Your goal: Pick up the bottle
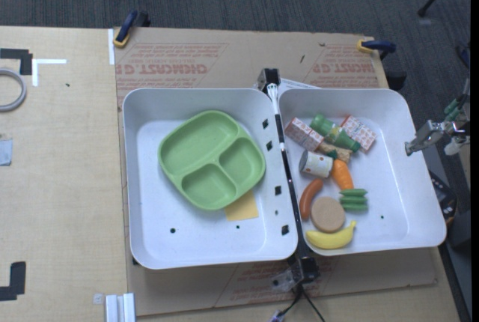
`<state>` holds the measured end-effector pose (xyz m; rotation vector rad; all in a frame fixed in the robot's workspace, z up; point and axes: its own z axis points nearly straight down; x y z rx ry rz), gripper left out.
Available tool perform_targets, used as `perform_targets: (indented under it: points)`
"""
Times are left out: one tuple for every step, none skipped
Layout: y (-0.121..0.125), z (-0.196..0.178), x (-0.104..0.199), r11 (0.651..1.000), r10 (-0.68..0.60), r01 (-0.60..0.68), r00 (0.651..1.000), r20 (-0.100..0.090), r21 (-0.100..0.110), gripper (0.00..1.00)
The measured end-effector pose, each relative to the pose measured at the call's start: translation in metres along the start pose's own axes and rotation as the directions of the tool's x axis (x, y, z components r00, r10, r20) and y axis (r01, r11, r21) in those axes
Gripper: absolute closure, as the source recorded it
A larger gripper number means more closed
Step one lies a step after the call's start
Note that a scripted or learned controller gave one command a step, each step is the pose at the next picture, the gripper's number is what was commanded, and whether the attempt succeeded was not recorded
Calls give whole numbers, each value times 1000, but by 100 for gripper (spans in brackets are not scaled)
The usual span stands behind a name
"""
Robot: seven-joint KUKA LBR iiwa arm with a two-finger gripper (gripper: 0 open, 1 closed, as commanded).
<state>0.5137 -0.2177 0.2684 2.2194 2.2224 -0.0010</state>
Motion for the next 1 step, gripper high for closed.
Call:
perform_targets:
  points:
    - [1, -10, 0, 1000, -3, 3, 1000, 1, 0, 100]
